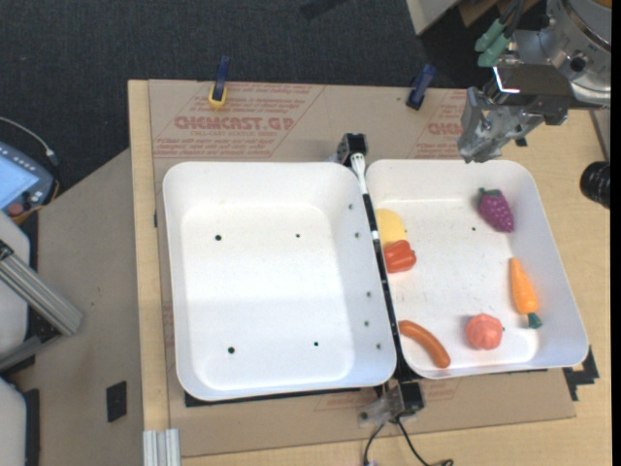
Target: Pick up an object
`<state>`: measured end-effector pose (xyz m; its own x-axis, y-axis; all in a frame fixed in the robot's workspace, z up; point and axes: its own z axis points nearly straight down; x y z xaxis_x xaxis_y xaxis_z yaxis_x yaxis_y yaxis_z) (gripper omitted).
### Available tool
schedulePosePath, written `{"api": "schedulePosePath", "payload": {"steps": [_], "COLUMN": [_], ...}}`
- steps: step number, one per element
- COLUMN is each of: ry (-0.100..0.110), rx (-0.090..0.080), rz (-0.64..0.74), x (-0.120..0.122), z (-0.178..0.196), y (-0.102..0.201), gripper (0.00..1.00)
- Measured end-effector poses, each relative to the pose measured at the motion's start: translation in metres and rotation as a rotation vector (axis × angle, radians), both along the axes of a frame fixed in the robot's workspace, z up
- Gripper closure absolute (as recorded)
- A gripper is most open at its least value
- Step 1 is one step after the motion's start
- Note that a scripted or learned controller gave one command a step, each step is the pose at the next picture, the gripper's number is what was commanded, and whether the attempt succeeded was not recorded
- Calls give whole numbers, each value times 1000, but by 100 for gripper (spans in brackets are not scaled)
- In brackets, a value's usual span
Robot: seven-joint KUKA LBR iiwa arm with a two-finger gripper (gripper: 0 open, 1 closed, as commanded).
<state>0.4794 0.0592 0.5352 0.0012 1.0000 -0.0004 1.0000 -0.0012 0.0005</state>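
My gripper (474,149) hangs high over the far edge of the right bin (456,178), with nothing visible between its fingers. In that bin lie a purple bunch of grapes (496,210), an orange carrot (524,290), a pink strawberry-like fruit (484,332), an orange-red sausage (425,343), a red pepper (399,256) and a yellow piece (390,225) against the left wall. The grapes are the nearest thing to the gripper, just below and right of it in the view.
The left bin (194,289) sits beside the right one, joined by a black clamp (351,148) at the far edge. Blue clips (420,85) and a yellow clip (218,93) hold the cardboard sheet under the bins.
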Motion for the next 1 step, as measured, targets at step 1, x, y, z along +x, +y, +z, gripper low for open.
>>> {"api": "schedulePosePath", "payload": {"steps": [1], "ry": [5], "rx": [-1], "rz": [-1], "x": [0], "z": [-28], "y": [-11], "gripper": [100]}}
